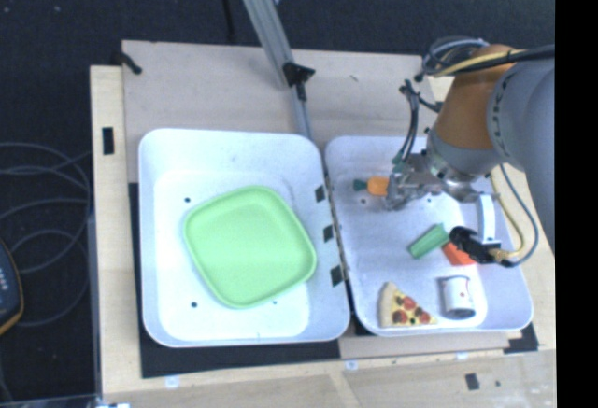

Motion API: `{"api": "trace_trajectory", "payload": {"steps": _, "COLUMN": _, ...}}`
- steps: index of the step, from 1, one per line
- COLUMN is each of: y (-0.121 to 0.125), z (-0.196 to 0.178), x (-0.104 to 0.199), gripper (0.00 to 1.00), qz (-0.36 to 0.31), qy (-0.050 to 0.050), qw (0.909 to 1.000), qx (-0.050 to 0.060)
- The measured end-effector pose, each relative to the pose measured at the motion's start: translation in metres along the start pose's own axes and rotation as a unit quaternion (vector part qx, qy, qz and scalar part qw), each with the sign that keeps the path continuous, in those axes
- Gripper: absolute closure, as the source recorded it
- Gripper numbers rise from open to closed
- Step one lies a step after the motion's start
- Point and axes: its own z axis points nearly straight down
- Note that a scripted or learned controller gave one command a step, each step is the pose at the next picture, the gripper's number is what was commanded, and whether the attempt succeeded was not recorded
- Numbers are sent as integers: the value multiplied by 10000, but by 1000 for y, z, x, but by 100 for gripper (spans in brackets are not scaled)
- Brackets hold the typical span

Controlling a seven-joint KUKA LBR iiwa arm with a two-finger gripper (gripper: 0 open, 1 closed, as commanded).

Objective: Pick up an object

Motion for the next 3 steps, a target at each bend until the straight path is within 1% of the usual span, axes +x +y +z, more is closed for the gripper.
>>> {"api": "trace_trajectory", "payload": {"steps": 1, "y": 2, "z": -45, "x": -7, "gripper": 100, "qz": -3, "qy": -7, "qw": 10000, "qx": -12}}
{"api": "trace_trajectory", "payload": {"steps": 2, "y": 3, "z": -98, "x": -8, "gripper": 100, "qz": -7, "qy": -6, "qw": 10000, "qx": -15}}
{"api": "trace_trajectory", "payload": {"steps": 3, "y": 1, "z": -101, "x": 49, "gripper": 100, "qz": -28, "qy": 2, "qw": 10000, "qx": 5}}
